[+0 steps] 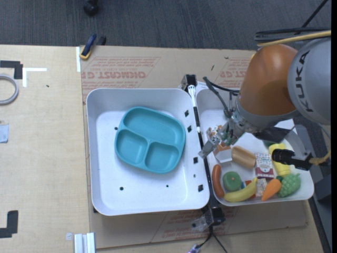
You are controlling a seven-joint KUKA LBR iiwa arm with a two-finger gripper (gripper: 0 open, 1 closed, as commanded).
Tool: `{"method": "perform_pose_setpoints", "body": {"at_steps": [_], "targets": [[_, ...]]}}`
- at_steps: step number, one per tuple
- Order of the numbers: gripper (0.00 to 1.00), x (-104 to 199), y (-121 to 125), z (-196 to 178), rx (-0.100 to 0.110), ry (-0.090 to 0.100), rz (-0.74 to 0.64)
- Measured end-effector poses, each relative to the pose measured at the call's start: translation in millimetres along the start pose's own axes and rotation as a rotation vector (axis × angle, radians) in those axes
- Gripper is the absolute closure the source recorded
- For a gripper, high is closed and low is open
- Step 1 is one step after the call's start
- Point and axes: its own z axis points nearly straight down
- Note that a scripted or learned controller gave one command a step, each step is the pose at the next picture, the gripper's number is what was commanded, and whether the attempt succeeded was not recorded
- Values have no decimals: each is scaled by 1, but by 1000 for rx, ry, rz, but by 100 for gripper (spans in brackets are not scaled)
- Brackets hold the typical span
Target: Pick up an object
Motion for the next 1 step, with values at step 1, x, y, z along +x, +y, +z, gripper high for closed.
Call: {"method": "perform_pose_setpoints", "body": {"at_steps": [1], "targets": [[0,37,24,0,-1,0,-328]]}}
